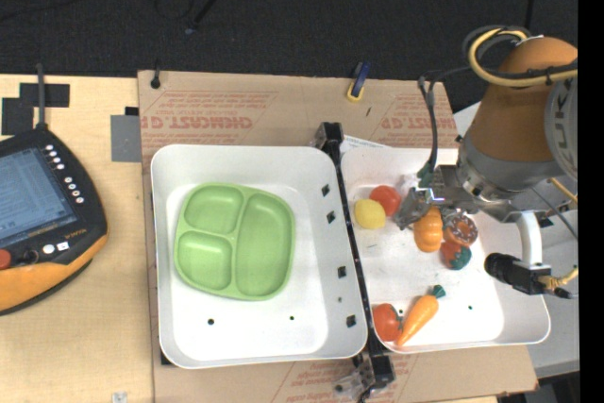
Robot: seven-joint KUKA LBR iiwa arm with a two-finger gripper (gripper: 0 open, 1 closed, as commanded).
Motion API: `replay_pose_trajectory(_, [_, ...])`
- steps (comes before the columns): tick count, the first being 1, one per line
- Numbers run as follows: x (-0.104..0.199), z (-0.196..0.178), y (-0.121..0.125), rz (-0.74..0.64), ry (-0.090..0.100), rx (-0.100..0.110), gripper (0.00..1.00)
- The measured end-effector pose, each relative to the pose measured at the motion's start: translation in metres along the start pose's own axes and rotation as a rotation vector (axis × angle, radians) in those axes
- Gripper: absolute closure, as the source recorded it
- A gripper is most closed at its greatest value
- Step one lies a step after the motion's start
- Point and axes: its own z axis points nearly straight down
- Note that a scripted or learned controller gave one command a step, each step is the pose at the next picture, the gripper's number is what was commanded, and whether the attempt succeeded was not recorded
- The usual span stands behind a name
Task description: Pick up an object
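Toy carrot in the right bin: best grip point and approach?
Grip the carrot mid-body from above, fingers across its narrow width. It lies flat on a diagonal, green top up-right, tip beside a red item near the bin wall, so the middle is freest.

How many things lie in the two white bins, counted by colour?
Green: 1, the divided plate
Red: 2, one by the yellow piece, one by the carrot
Yellow: 1
Orange: 2, the carrot and a piece under the gripper
Red and green: 1
Total: 7

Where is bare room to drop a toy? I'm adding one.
Left bin: bare floor below the green tray. Right bin: a patch right of the carrot. Crowded around the tool, lemon and tomato.
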Motion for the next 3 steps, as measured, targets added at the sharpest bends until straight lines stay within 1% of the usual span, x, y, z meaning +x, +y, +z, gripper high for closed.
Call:
replay_pose_trajectory(1, [0.005,0.016,-0.009,0.002,0.0,0.003,1.0])
replay_pose_trajectory(2, [0.007,0.002,-0.007,0.0,0.0,-0.001,1.0])
replay_pose_trajectory(3, [-0.006,0.014,0.002,0.001,-0.001,0.001,1.0])
